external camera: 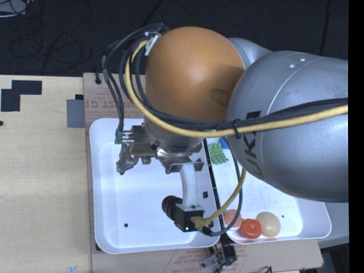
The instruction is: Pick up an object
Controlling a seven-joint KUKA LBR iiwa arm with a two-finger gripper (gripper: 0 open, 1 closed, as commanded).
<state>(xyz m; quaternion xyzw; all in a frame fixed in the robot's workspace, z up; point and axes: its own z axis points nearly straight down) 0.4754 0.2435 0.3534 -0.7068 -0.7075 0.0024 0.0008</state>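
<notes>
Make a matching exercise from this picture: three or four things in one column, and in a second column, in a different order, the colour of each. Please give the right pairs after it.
Things:
1. The round object in the right bin's near corner
2. The ridged piece close behind the arm
3. The band above the wrist
4. The bin under the tool

Colours:
A. white
B. orange
C. red
D. green

Pairs: 1-C, 2-D, 3-B, 4-A
</notes>
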